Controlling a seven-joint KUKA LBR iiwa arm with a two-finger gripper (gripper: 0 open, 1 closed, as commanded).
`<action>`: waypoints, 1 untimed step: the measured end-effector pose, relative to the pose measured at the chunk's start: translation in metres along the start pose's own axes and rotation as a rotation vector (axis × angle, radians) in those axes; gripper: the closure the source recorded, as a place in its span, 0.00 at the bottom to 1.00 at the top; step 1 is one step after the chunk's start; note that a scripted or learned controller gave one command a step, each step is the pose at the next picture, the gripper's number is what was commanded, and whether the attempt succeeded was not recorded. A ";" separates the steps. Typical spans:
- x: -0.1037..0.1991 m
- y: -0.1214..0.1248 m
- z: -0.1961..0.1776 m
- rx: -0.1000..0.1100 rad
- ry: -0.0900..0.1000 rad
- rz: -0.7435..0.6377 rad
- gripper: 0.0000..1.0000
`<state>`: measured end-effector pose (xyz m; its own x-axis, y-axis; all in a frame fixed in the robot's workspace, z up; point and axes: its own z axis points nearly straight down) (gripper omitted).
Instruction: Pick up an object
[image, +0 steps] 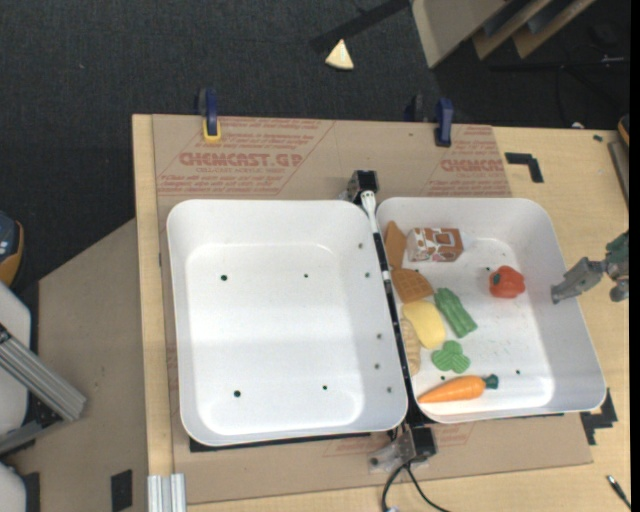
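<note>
Meanwhile, gripper waits at the bin's right rim

Only the tip of the gripper (578, 281) shows, at the right edge of the right bin (560, 330), and whether its fingers are parted or closed cannot be told; nothing is seen held in it. Just to its left, nearest of all, lies a red tomato (507, 282). Further left sit a small brown-and-white box (435, 244), a tan wedge (396, 247), a brown bun (411, 286), a green cucumber (456, 312), a yellow potato (424, 324) and a green sprig (451, 356). Below and left, an orange carrot (456, 389) lies near the front wall. Beyond them sits the left bin (200, 300).
</note>
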<state>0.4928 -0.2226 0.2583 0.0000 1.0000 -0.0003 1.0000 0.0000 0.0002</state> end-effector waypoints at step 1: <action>0.010 0.034 0.176 0.011 0.009 -0.003 0.00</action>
<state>0.5272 -0.2127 0.0820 -0.0033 1.0000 0.0091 0.9999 0.0034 -0.0103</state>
